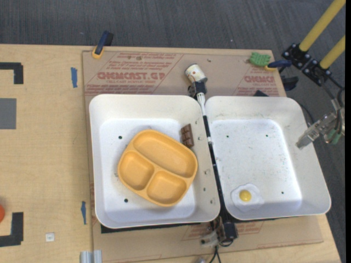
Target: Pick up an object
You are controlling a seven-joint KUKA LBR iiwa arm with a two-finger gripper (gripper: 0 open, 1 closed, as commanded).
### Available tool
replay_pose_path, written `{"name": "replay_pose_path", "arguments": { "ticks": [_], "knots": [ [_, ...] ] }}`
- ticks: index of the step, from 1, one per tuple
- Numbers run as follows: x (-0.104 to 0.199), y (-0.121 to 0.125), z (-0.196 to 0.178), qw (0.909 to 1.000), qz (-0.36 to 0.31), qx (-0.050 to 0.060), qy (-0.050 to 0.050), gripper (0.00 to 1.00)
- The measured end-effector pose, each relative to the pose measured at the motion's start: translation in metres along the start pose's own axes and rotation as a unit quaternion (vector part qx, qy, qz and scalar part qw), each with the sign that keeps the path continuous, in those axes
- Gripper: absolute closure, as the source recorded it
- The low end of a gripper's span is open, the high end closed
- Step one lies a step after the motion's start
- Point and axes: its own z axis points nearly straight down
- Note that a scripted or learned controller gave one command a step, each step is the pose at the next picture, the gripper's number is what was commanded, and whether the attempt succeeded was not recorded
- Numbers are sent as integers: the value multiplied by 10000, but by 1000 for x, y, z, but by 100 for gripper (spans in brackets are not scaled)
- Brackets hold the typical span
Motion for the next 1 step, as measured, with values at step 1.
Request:
{"name": "replay_pose_path", "arguments": {
  "ticks": [1],
  "knots": [
    [-1,1,-10,10000,3,-15,-21,100]
  ]
}}
